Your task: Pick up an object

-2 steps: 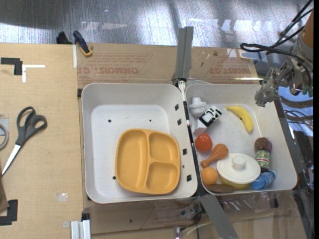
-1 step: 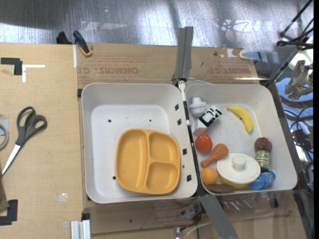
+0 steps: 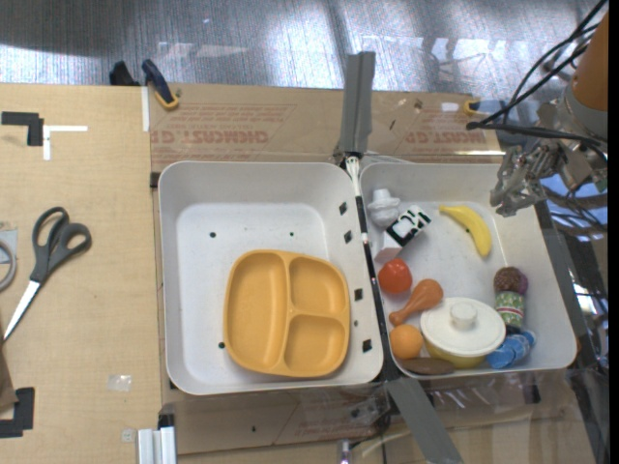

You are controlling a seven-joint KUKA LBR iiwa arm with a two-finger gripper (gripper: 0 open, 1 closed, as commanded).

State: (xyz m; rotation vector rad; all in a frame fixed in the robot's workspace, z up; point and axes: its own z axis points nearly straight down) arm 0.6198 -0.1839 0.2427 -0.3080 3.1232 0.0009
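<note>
Nothing is picked yet. The gripper (image 3: 513, 187) hangs above the right bin's (image 3: 542, 259) far right corner; whether it is released or clenched I cannot tell. The banana (image 3: 468, 226) lies just left of it and nearer the camera, with everything in the bin untouched.

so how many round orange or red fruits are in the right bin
2. A red-orange round tomato-like fruit lies near the divider; a smaller orange round fruit sits beside the cream lidded pot. Others may be hidden under the pot.
</note>
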